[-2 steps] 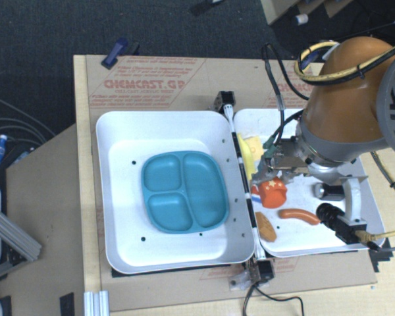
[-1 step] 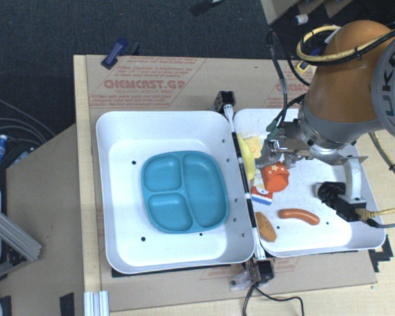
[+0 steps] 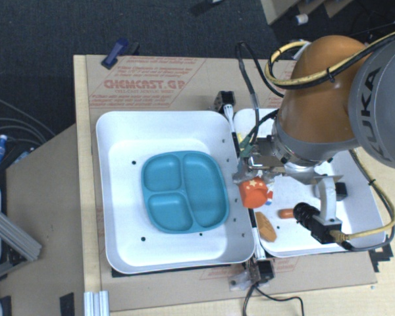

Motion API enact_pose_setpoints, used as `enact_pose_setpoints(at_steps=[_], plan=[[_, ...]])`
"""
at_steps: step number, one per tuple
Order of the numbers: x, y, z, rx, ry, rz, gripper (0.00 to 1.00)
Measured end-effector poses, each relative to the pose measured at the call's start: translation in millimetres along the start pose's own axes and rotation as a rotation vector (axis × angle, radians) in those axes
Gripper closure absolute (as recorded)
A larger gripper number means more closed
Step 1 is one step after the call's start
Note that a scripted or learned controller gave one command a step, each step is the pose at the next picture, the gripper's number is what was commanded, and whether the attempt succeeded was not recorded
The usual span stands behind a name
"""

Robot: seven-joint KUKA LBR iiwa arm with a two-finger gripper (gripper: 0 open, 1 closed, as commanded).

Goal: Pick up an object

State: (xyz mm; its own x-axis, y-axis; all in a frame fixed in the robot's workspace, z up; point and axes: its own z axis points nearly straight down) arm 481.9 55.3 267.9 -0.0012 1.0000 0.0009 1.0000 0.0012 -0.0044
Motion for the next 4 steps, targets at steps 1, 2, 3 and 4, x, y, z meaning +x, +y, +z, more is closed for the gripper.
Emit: enact_pose_setpoints(at_steps=[1, 2, 3, 4], plan=[[-43.5, 82.5, -7.9, -0.005, -0.002, 0.002, 1.00], [-95.0, 99.7, 10.8, -0.006, -0.002, 0.002, 1.00], [-68.6, 20.9, 10.2, -0.001, 0.000, 0.001, 1.00], [-49.1, -3.1, 1.1, 0.000, 0.000, 0.000, 1.00]])
